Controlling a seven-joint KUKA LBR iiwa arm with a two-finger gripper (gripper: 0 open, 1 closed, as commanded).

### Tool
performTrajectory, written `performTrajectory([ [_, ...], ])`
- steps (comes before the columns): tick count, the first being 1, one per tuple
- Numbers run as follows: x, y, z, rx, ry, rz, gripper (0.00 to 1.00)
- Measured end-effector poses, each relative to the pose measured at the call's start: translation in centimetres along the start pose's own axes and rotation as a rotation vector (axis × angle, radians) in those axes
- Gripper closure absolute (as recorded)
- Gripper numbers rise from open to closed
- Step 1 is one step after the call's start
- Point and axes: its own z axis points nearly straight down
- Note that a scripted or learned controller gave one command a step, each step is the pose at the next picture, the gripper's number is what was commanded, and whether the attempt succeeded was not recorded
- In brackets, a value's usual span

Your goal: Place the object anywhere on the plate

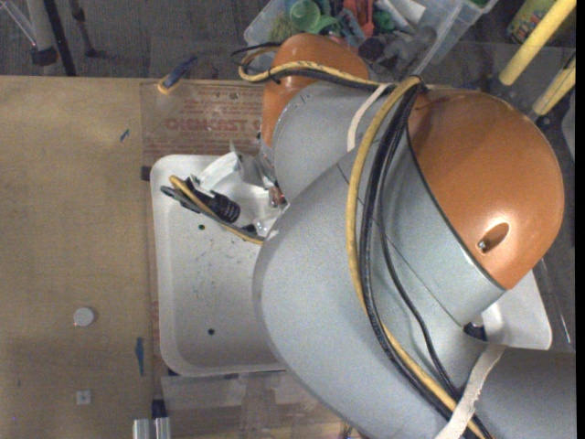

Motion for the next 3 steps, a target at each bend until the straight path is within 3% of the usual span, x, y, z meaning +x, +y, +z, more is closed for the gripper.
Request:
performTrajectory([
  [1,-0.1,-4.3,3.3,-0.001,-0.002,-0.457,1.00],
  [2,-5.1,3.2,3.2,-0.001,-0.002,-0.396,1.00],
  [3,-6.5,-1.1,3.1,-0.001,0.003,-0.640,1.00],
])
